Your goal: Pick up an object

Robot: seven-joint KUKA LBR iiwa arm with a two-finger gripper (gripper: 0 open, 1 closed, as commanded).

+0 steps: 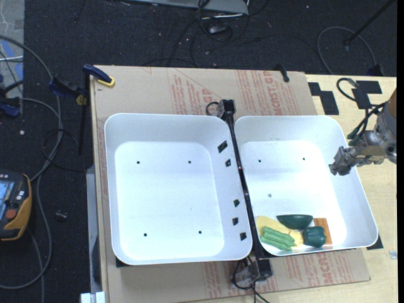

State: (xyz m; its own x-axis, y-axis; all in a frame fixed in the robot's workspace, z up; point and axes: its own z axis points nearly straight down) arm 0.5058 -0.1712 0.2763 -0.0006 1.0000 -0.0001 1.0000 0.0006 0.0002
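Several small objects lie in the near corner of the right bin [297, 131]: a dark green bowl-like piece [294, 220], a light green ridged piece [275, 238], a teal lump [314, 236], a pale yellow piece [268, 224] and an orange block [324, 225]. My gripper [341, 163] hangs at the right bin's right rim, well above and to the right of that pile. Nothing shows between its fingers.
The left bin [167, 188] sits beside the right one, with a black divider strip [237, 175] between them. Both rest on a cardboard sheet [170, 87]. Cables and a blue-yellow clamp [98, 76] lie at the bench's far-left edge.
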